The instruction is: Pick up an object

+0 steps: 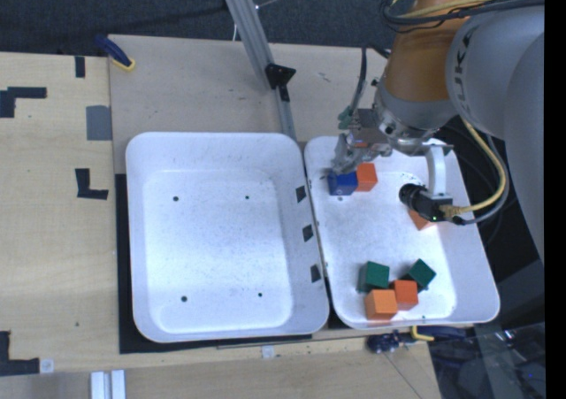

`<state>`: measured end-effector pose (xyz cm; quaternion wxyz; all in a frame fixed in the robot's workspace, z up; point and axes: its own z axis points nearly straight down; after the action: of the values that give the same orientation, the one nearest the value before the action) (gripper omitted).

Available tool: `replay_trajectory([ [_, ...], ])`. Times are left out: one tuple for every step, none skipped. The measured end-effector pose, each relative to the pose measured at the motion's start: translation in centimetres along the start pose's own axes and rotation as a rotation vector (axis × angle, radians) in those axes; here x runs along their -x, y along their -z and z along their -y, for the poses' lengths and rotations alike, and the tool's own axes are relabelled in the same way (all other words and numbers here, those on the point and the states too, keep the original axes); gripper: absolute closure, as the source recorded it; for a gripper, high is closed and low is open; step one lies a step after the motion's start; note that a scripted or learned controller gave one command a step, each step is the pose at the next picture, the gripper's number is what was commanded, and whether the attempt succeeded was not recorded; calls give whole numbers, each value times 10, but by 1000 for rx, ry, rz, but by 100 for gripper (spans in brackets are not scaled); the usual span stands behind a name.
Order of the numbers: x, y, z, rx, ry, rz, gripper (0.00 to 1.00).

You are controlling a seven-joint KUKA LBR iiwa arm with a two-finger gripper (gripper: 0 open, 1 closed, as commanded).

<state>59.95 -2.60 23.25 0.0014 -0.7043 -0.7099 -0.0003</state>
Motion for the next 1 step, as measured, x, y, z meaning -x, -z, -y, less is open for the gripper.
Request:
replay_trajectory([
  [-64, 2, 12, -1, 1, 0, 100],
])
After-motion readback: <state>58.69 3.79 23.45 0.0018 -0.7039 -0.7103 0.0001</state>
